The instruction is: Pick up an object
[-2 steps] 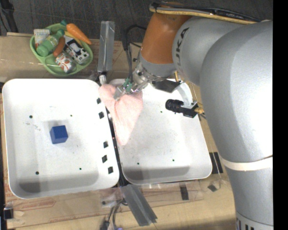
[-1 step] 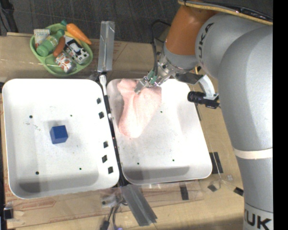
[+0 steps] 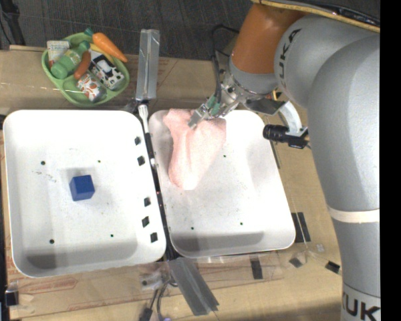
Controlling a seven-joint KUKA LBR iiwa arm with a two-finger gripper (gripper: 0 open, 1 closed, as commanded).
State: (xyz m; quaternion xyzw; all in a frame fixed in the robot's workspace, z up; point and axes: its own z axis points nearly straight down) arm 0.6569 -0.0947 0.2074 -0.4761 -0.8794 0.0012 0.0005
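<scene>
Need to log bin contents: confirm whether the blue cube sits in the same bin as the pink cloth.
No, the blue cube lies in the left bin; the pink cloth is in the right bin.

End effector (image 3: 210, 110) gripping pink cloth (image 3: 190, 149) over right bin (image 3: 274, 199), blue cube (image 3: 82, 187) in left bin (image 3: 27, 152)

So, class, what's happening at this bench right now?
A grey robot arm reaches in from the right, its tool at the upper edge of a pink cloth. The cloth hangs or drapes down from there across the right bin, as if gripped at its top, though the grip itself is hard to make out. A blue cube sits in the left bin, and a green bowl of toys stands behind it.
</scene>
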